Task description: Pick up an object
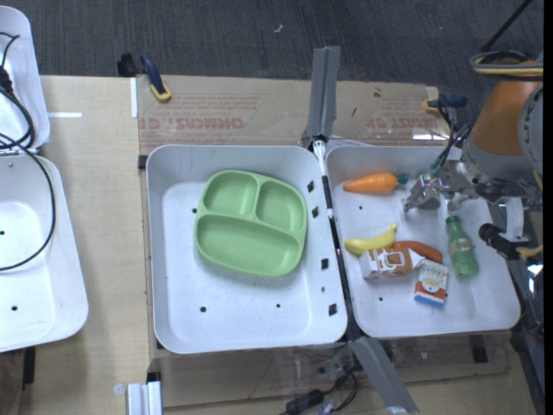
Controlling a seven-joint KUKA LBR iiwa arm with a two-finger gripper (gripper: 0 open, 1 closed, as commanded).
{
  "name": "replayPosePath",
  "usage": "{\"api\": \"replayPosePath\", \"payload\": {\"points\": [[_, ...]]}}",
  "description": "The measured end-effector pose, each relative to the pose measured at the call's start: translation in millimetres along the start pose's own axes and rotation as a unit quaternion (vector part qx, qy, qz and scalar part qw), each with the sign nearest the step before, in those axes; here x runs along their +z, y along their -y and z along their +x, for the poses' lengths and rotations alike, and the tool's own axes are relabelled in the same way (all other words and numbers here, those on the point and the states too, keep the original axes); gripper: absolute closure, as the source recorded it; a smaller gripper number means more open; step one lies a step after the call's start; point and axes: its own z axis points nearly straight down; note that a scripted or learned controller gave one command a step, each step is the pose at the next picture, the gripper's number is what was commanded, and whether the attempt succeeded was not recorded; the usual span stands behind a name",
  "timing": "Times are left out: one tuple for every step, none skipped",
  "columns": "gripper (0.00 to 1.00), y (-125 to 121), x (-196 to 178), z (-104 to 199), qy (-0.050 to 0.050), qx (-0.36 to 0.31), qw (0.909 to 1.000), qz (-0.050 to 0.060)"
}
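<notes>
1. Camera view looks down on two white bins – the left bin (173, 318) and the right bin (484, 318) sit side by side.
2. A green plate (251, 222) with three parts lies in the middle of the left bin.
3. The gripper (423, 195) hangs low at about 12 o'clock in the right bin, just right of the carrot (371, 182).
4. Its metal fingers (413, 202) look a little apart, and nothing sits between them.
5. A banana (370, 241) lies in the middle, touching a small carton (388, 263).
6. A green bottle (460, 248) lies at 3 o'clock – near the gripper.
7. A little box (431, 284) rests at about 5 o'clock.
</notes>
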Motion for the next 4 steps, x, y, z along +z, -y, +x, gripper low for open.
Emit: {"api": "replayPosePath", "payload": {"points": [[0.0,-38.0,0.8,-14.9,-0.007,-0.119,0.9929,0.005],[0.0,-36.9,1.6,-18.3,-0.007,-0.175,0.9846,0.007],[1.0,-39.0,-8.9,-18.2,-0.004,-0.176,0.9844,0.003],[1.0,-38.6,-141.9,11.8,0.001,-0.068,0.9977,-0.001]]}}
